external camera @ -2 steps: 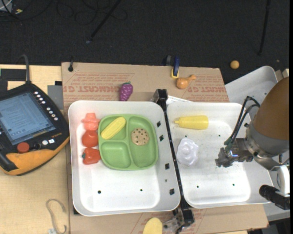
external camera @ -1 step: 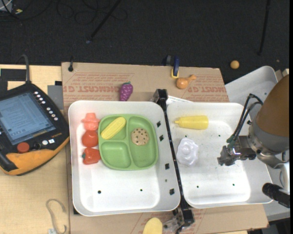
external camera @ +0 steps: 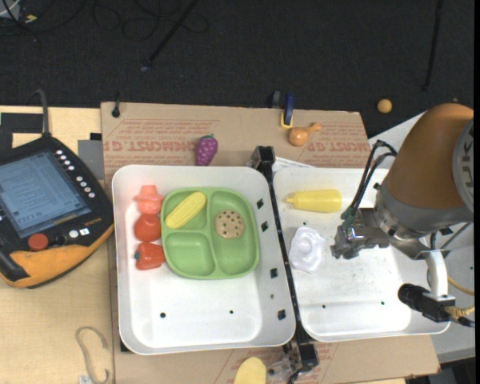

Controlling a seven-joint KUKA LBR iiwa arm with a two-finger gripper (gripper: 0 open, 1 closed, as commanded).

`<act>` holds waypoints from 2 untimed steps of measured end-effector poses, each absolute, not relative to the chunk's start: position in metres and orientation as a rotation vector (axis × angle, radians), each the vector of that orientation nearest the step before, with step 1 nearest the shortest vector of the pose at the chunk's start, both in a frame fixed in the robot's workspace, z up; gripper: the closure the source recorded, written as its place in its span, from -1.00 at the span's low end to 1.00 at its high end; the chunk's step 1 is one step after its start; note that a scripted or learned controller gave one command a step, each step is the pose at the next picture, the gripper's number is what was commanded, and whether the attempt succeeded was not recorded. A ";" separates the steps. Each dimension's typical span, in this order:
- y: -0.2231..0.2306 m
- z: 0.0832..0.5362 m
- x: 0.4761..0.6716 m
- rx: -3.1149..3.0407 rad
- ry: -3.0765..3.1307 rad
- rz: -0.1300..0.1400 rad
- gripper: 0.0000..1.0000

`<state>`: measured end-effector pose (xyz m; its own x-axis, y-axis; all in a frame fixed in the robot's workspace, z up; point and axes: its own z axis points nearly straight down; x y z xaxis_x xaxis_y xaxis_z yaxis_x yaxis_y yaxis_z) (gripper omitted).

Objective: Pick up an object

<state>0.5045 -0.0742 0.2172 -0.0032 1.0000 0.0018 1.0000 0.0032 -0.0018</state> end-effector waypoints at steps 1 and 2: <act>-0.043 0.225 0.541 -2.218 -2.224 -0.002 1.00; 0.001 0.215 0.576 -2.217 -2.223 -0.001 1.00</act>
<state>0.5761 0.0012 0.2149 -0.0028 1.0000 0.0021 1.0000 0.0028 -0.0012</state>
